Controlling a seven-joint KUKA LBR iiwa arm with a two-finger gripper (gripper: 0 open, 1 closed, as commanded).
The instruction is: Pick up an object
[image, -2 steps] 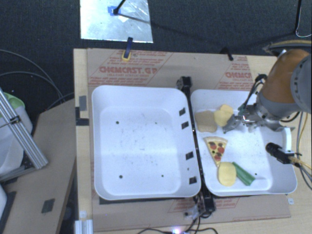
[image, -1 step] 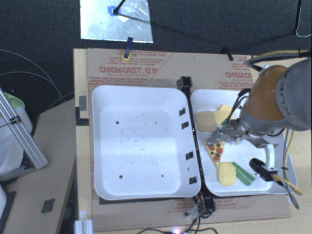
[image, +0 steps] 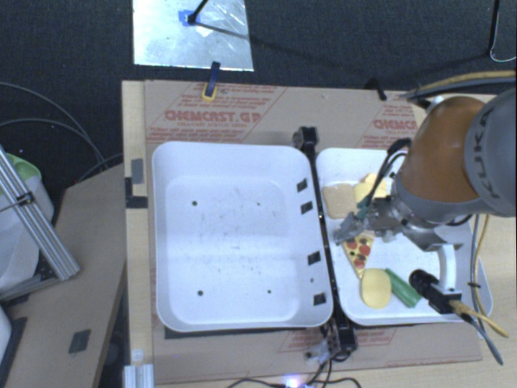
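Note:
My gripper (image: 353,226) hangs low in the right bin (image: 339,162), near its left wall. Just below its tip lies a pizza slice toy (image: 359,252) with red dots. A pale tan flat piece (image: 339,196) lies above the gripper, with a yellow object (image: 373,186) partly hidden behind the wrist. Toward the bin's front sit a pale yellow oval (image: 375,288) and a green stick-like thing (image: 401,287). The arm covers much of the bin's right side.
The left bin (image: 234,237) stands beside the right one, separated by a black divider with clips (image: 317,217). Both rest on a cardboard sheet (image: 242,107). An aluminium frame (image: 32,217) stands at the far left.

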